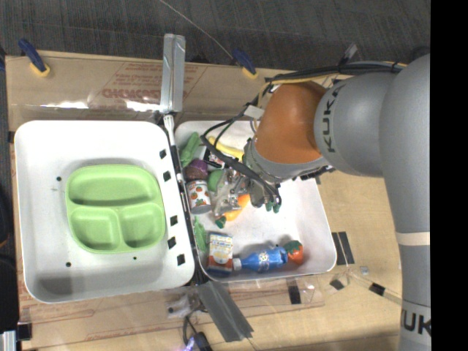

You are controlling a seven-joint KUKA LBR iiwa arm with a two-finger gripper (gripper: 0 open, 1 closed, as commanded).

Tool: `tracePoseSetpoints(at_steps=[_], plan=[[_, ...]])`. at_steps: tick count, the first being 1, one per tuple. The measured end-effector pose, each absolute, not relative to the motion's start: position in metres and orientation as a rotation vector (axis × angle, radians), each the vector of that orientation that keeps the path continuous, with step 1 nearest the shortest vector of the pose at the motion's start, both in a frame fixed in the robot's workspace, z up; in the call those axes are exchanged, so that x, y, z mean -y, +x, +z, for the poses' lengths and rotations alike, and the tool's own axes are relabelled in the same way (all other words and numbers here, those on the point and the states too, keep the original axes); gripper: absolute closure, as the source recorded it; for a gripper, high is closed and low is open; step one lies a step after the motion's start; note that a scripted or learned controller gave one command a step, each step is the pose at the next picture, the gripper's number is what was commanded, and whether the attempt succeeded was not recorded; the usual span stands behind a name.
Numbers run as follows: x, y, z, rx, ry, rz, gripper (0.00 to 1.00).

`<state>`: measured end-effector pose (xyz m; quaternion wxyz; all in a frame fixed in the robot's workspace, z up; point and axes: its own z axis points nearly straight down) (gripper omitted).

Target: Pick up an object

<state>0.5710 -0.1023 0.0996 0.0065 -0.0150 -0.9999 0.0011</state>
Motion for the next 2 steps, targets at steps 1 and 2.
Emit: tracePoseSetpoints(at_steps=[1,2], plan=[[0.080,0.621,0.196,3.108,0.516,0.004,1.00],[0.046,0.658,0.255,3.100,0.557,0.003,1.00]])
